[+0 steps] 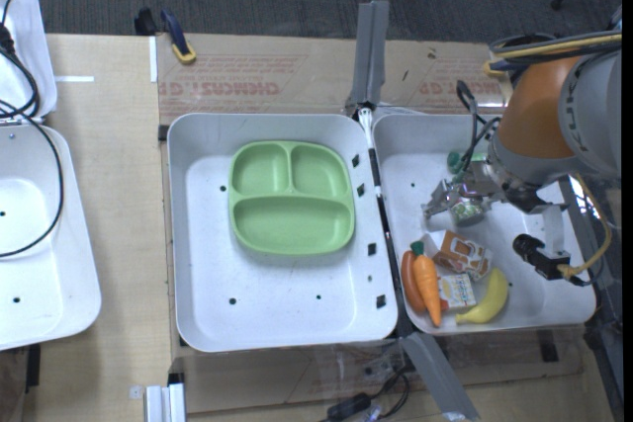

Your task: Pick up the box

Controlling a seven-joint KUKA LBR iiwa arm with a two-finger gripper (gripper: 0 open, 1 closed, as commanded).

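A small orange box (pixel 463 254) lies in the right bin (pixel 396 163), near its front. A second, paler box (pixel 457 292) sits just in front of it, between the carrot and the banana. My gripper (pixel 447 203) hangs low over the middle of the right bin, slightly behind and left of the orange box. It is apart from the box. A small green item (pixel 471 209) sits right beside the gripper's tip, partly hidden by the wrist.
An orange carrot (pixel 425 287) and a yellow banana (pixel 487 303) lie at the right bin's front. The left bin (pixel 198 292) holds a green divided plate (pixel 292 197). A grey divider post (pixel 371 54) stands between the bins at the back.
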